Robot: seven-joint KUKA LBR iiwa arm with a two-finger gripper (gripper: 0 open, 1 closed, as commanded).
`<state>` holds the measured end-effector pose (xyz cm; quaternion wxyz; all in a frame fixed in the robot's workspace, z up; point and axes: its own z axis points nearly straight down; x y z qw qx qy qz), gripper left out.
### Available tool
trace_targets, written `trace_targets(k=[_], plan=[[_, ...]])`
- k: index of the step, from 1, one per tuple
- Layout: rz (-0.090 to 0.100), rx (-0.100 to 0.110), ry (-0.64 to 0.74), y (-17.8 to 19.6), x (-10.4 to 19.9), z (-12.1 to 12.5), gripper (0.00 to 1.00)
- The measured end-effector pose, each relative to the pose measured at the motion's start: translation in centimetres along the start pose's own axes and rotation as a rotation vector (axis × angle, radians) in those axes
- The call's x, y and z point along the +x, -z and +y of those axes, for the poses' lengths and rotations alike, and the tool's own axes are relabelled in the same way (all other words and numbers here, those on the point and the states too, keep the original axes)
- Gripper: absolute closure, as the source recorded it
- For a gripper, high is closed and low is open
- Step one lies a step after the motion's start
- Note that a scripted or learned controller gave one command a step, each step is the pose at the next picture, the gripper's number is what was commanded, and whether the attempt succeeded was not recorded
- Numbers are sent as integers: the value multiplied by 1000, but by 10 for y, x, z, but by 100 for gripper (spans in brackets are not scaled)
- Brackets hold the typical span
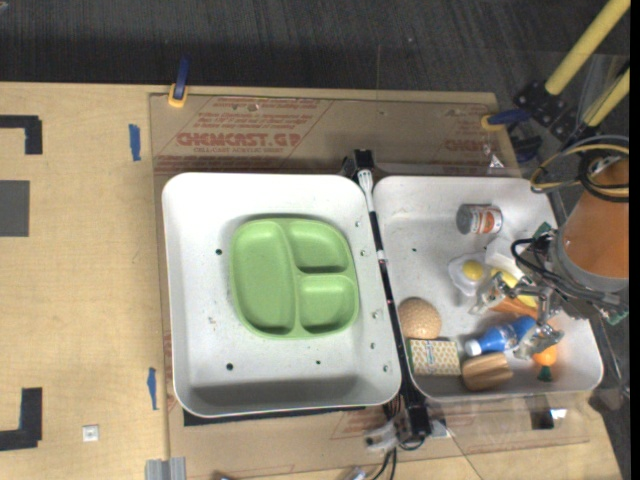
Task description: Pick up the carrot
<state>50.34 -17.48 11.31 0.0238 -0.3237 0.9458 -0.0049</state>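
Note:
The carrot (545, 349), a small orange piece with a green end, lies near the front right of the right bin (420, 208). My gripper (533, 318) hangs low over the cluster of things in that bin, just above and to the left of the carrot. The arm's orange band (600, 236) is over the bin's right edge. Wires and the gripper body hide part of the cluster, and I cannot tell whether anything is between the gripper's tips.
The right bin also holds a metal can (479, 219), a yellow item (472, 269), an orange strip (511, 308), a blue bottle (494, 340), a brown block (487, 371), a brown ball (419, 319) and a patterned block (432, 356). A green divided plate (262, 273) sits in the left bin (190, 298).

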Motion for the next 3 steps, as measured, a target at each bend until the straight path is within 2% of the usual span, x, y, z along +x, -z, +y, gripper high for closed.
trace_targets(k=[1, 2, 3], plan=[[32, -17, -204, -24, 4, -23, 0], [35, -9, -472, -25, -14, -29, 0], [14, 3, -477, -12, -20, -33, 100]])
